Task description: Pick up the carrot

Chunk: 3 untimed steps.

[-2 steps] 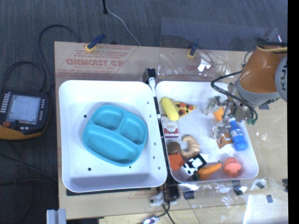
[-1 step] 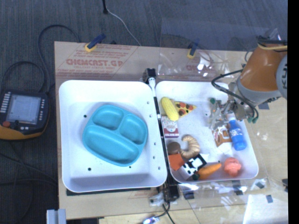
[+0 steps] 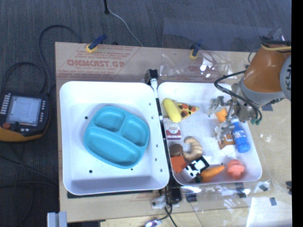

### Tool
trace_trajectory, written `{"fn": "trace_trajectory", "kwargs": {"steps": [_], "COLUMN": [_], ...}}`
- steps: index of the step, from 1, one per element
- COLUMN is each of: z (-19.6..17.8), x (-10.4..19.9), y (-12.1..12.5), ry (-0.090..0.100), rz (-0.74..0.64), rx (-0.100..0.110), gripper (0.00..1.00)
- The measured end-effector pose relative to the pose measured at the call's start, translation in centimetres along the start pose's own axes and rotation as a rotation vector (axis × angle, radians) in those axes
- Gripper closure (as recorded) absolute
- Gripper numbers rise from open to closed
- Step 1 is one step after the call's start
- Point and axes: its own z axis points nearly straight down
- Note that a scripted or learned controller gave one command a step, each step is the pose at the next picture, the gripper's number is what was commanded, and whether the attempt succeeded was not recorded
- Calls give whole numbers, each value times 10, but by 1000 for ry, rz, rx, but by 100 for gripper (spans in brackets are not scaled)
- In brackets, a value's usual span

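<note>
The carrot (image 3: 211,172) is lying near the front edge of the right bin (image 3: 253,151), tilted, with its leafy end touching a black-and-white checkered block (image 3: 195,167) and a pink toy (image 3: 236,169) just beside its other end. I am hovering my gripper (image 3: 226,113) over the far right part of this bin, well apart from the carrot, with an orange piece (image 3: 221,114) and a blue bottle (image 3: 240,139) right under it. I cannot tell how my gripper is set; its tips are blurring into the clutter below.

Risks from here, as I am judging them:
- Descending at the present position would be closing on the orange piece or the bottle, not the carrot.
- The carrot is sitting close to the bin wall, so one side of my gripper may be striking the rim.
- The checkered block may be getting dragged along.

Count: two white bins; one blue divided plate (image 3: 117,135) in the left bin (image 3: 75,98); one carrot, one corn cob (image 3: 171,109), one pizza slice (image 3: 188,109), one croissant (image 3: 193,147), one bottle.
</note>
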Motion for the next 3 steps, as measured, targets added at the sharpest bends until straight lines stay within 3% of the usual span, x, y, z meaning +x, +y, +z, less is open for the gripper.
{"fn": "trace_trajectory", "kwargs": {"steps": [1, 2, 3], "z": [-7, -7, -14], "x": [-1, -1, -2], "y": [0, 0, 0], "ry": [-1, 0, 0], "rz": [2, 2, 3], "rx": [1, 1, 2], "gripper": [100, 0, 100]}}
